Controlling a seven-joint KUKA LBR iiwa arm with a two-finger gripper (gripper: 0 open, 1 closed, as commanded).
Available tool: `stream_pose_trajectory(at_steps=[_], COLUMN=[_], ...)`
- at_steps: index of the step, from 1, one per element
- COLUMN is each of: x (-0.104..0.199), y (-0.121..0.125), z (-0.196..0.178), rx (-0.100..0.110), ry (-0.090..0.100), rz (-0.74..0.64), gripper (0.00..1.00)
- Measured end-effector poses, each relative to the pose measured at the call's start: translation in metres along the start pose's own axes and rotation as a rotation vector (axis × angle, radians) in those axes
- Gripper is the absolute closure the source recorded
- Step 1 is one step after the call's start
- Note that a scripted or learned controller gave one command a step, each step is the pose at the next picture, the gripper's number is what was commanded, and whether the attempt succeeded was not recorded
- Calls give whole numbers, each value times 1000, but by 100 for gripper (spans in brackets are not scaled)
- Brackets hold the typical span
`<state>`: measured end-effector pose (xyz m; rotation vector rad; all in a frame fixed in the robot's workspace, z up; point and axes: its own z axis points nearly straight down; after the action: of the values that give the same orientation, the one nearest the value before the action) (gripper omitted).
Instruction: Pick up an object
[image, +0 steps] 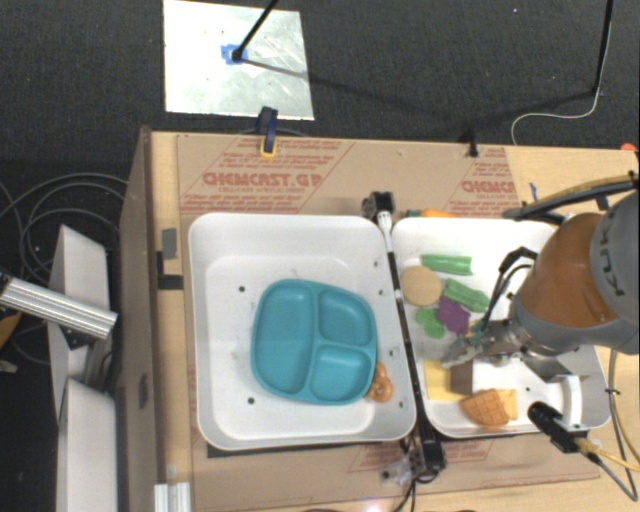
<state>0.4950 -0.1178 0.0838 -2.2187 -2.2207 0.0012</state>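
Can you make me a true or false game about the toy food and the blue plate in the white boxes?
1. The blue plate has three sections. True.
2. The blue plate sits in the right bin. False: it lies in the left bin; the toy food pile is in the right bin.
3. A purple piece lies among green pieces in the right bin. True.
4. The gripper is over the left bin. False: it is low over the right bin, near a dark block.
5. A small orange-brown toy lies beside the plate's right edge in the left bin. True.
6. The plate is piled with food. False: its sections look bare.
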Motion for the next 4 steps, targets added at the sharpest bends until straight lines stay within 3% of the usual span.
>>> stream_pose_trajectory(at_steps=[3, 4], x=[-16, -22], y=[-8, 70], z=[-1, -2], rx=[-4, -10], ry=[-1, -3], rz=[-1, -6], gripper=[0, 0])
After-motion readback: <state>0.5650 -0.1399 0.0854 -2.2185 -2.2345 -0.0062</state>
